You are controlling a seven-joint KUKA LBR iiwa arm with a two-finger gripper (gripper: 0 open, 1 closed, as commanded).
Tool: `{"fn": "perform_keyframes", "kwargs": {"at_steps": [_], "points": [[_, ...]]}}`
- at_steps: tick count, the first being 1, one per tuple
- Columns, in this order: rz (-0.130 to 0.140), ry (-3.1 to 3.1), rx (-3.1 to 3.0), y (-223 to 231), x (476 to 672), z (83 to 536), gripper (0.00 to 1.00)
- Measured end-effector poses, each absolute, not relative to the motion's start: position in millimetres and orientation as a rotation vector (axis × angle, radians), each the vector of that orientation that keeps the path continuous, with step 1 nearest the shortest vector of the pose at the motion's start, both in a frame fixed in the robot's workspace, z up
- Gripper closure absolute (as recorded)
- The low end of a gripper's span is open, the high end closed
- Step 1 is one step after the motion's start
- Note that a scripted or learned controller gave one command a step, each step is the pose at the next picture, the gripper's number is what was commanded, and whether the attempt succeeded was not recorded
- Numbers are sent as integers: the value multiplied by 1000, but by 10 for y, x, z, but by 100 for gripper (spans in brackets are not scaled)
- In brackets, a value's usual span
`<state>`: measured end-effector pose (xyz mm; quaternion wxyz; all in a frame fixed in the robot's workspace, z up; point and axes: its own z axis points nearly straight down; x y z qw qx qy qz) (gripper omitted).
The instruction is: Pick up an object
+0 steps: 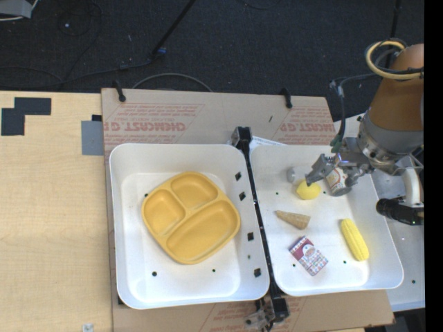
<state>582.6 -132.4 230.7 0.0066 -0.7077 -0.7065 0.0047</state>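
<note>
My gripper point(325, 184) hangs low over the back of the right bin point(387, 272), reaching in from the right, and stands open. Its left fingertip point(310, 180) is at the upper edge of a small yellow round fruit point(309, 191) lying on the bin floor; the fruit is beside the fingers, not between them. In front of it lie a tan cone-shaped piece point(293, 219), a small red and white box point(309, 255) and a yellow corn cob point(354, 239).
The left bin point(128, 185) holds a yellow divided plate point(190, 216). A black divider point(252, 213) runs between the bins. A small grey piece point(291, 175) lies near the back of the right bin. The arm's grey and orange body point(394, 109) looms at right.
</note>
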Motion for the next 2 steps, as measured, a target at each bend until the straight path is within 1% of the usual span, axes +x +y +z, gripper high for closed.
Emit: {"fn": "perform_keyframes", "kwargs": {"at_steps": [1,2], "points": [[3,-2219,-2219,-1325,5850,2376,0],[6,-2217,-2218,-1320,5832,1945,0]]}}
